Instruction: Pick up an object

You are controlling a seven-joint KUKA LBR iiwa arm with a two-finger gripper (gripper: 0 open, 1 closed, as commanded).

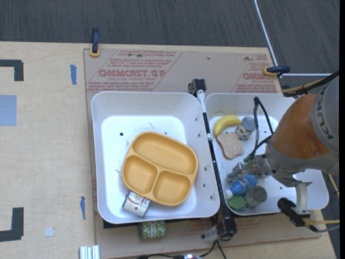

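Claw (241, 171) among banana (226, 124), bread (230, 144), bottle (243, 184)

Two white bins (102, 144); one orange divided plate (159, 168); one banana (226, 123).

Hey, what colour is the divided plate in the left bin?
Yellow-orange, plain with no pattern. The divided plate shows clearly in the overhead camera view.
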